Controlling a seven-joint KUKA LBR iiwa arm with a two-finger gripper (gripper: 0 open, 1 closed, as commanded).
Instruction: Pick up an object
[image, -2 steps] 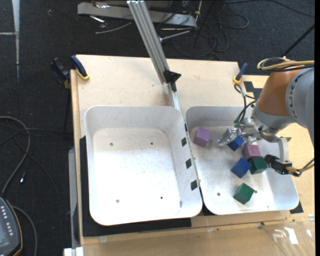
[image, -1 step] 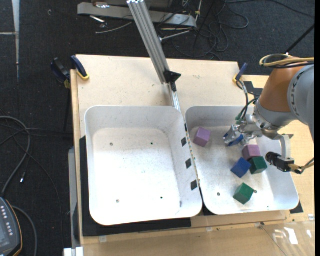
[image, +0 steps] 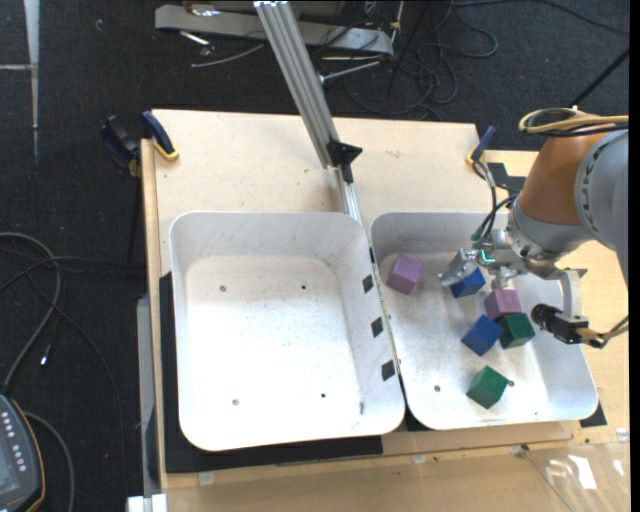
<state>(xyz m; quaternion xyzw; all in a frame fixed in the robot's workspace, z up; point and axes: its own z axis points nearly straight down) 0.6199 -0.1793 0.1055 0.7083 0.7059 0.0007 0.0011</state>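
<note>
The two bins (image: 200, 240) look like thin white plastic, matt and speckled with dark scuffs. The bench top (image: 260, 160) appears as pale, unvarnished board, rough and dull. The small cubes (image: 404, 272) have a soft, matt look, like foam. The slanted rail (image: 300, 80) is ribbed bare metal.

Robotics lab: clamps (image: 152, 135) pin a board (image: 250, 160) at frame top, loose cables (image: 40, 270) trail over dark floor at left, aluminium strut (image: 300, 80) upper centre.
</note>
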